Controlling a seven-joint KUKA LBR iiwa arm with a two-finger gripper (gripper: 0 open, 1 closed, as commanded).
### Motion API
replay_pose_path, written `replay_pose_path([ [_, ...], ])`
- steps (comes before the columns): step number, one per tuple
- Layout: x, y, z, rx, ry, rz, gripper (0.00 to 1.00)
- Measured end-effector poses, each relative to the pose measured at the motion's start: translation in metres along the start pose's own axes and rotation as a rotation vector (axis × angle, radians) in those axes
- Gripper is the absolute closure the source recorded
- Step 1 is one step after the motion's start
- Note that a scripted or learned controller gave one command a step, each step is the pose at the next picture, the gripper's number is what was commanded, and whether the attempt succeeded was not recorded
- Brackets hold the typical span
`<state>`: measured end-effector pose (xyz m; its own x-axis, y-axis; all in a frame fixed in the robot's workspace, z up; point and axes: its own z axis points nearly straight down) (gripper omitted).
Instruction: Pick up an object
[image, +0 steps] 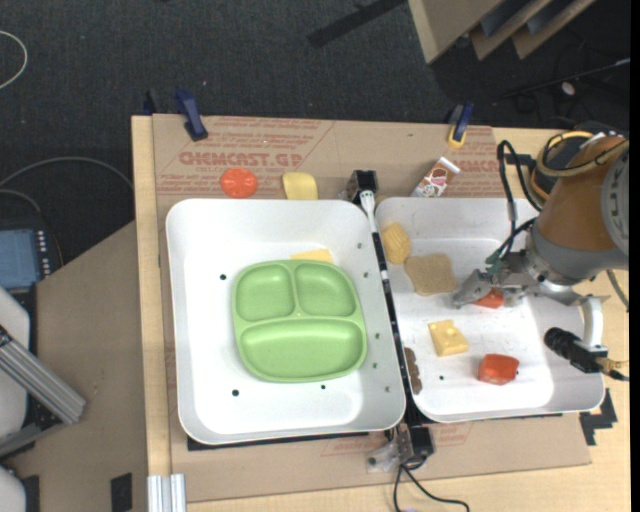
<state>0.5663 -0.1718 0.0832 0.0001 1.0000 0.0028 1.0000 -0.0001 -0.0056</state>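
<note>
The right bin (520, 225) holds several small items: a yellow corn-like piece (397, 243), a tan bread slice (430, 272), a yellow cheese wedge (447, 337) and a red piece (498, 369). My gripper (484, 291) is low in this bin, just right of the bread slice. A small red-orange object (490, 300) shows directly beneath it, partly hidden by the gripper. Whether that object is held cannot be seen.
The left bin (200, 300) bears a green divided plate (298, 320) with a yellow piece (312, 256) behind it. On the board behind the bins lie an orange item (238, 182), a yellow item (299, 186) and a wrapper (436, 179).
</note>
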Motion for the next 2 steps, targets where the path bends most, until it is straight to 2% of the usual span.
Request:
replay_pose_path([
  [1, -0.048, 0.012, -0.002, -0.002, 0.007, -0.001, 0.00],
  [2, 0.031, 0.026, -0.002, -0.004, 0.001, -0.008, 0.00],
])
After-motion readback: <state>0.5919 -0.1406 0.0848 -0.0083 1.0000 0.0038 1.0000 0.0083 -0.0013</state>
